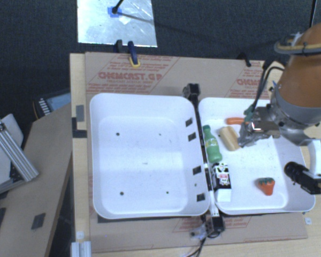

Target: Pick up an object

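Looming at the upper right of the frame, the arm (305, 74) is showing its orange band and grey wrist, reaching down into the right bin (294, 199). Its gripper (249, 135) is hanging low over the upper middle of that bin, just right of a tan cylindrical piece (229, 138); the fingers are too dark and crowded to tell whether they are apart or closed, and nothing is visibly sitting between them.

An orange carrot-like item (235, 121) is lying just above the tan piece, near the bin's upper wall. A green bottle (212, 144) is lying lengthwise along the bin's left wall, beside the divider. Below it, a small black-and-white carton (221, 176) is resting against the same wall. A red, strawberry-like object (266, 186) is sitting apart from the rest, toward the lower right of the bin floor.

The left bin (96, 143) is occupying the centre-left of the frame. Both bins are resting on a brown cardboard sheet (150, 74). A shiny metal plate (116, 14) is lying at the upper left, on the dark floor.
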{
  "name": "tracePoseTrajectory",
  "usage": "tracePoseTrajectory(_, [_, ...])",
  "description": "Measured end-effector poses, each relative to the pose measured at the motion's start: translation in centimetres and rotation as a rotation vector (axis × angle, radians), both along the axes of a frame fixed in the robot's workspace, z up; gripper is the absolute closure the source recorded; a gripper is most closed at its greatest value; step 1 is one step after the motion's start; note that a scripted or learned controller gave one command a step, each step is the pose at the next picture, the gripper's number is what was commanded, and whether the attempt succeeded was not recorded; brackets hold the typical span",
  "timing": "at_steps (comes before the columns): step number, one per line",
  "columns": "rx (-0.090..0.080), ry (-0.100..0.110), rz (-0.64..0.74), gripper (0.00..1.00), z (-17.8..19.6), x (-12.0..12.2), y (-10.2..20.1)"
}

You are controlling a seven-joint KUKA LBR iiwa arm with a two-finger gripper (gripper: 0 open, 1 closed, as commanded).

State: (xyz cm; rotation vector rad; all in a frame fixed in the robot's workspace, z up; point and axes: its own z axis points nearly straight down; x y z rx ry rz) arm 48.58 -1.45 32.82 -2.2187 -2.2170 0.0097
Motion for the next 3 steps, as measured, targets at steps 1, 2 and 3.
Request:
tracePoseTrajectory(1, [0.002,-0.01,0.01,1.0,0.7,0.1,4.9])
tracePoseTrajectory(2, [0.003,-0.013,0.01,1.0,4.4,0.5,9.5])
tracePoseTrajectory(3, [0.003,-0.014,0.008,1.0,8.9,0.1,12.1])
